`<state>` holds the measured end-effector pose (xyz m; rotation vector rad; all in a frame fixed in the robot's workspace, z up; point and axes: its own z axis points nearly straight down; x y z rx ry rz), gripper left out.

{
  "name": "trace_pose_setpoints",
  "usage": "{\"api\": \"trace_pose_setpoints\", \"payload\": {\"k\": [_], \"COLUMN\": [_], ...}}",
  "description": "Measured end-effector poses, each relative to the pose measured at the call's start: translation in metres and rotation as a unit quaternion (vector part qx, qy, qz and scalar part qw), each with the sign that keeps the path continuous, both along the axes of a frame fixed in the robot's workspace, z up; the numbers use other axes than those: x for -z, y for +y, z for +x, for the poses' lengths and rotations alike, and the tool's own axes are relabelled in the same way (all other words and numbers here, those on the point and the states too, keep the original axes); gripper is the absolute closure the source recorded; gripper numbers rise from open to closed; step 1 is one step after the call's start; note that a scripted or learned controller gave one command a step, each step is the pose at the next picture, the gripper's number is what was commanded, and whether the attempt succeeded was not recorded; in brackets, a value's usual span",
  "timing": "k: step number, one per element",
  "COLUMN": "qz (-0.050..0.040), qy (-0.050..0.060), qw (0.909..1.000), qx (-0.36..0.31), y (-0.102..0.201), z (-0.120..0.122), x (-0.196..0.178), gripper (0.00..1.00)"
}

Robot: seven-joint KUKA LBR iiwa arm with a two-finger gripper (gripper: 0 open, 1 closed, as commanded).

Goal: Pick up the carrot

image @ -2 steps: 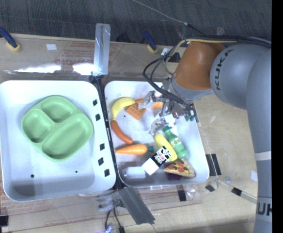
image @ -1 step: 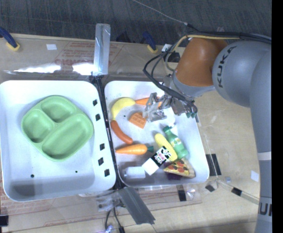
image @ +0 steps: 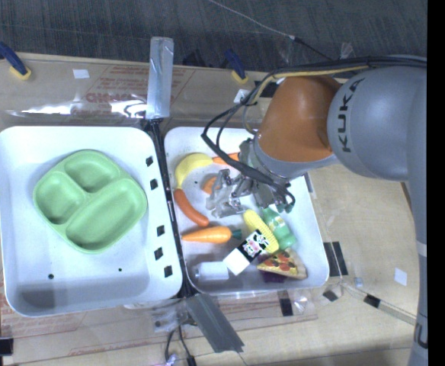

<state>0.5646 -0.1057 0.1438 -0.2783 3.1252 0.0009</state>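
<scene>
An orange carrot [image: 206, 235] lies on its side in the right bin [image: 312, 227], near the bin's left wall, pointing left. My gripper [image: 227, 192] hangs over the middle of that bin, just above and to the right of the carrot and apart from it. I see nothing held in it. The grey arm with its orange band [image: 299, 120] covers the bin's far right part.
Around the carrot lie a reddish-orange sausage-like piece [image: 190, 207], a yellow fruit [image: 192, 166], a yellow-green bottle [image: 270, 228], a black-and-white carton [image: 249, 250], a pizza slice [image: 282, 265] and a white block [image: 207, 271]. A green divided plate [image: 91, 199] sits in the left bin [image: 9, 265].
</scene>
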Motion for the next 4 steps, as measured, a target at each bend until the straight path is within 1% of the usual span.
{"api": "trace_pose_setpoints", "payload": {"k": [1, 2, 3, 4], "qz": [-0.0004, -0.0012, 0.0001, 0.0001], "qy": [0.001, -0.013, 0.001, 0.003], "qw": [1.0000, 0.9986, 0.9928, 0.9794], "qx": [0.001, 0.052, 0.119, 0.202], "y": [-0.001, 0.002, 0.006, 0.014], "z": [-0.001, -0.045, 0.014, -0.002], "x": [0.001, 0.041, 0.051, 0.052], "gripper": [0.00, 0.00, 0.00, 0.00]}}
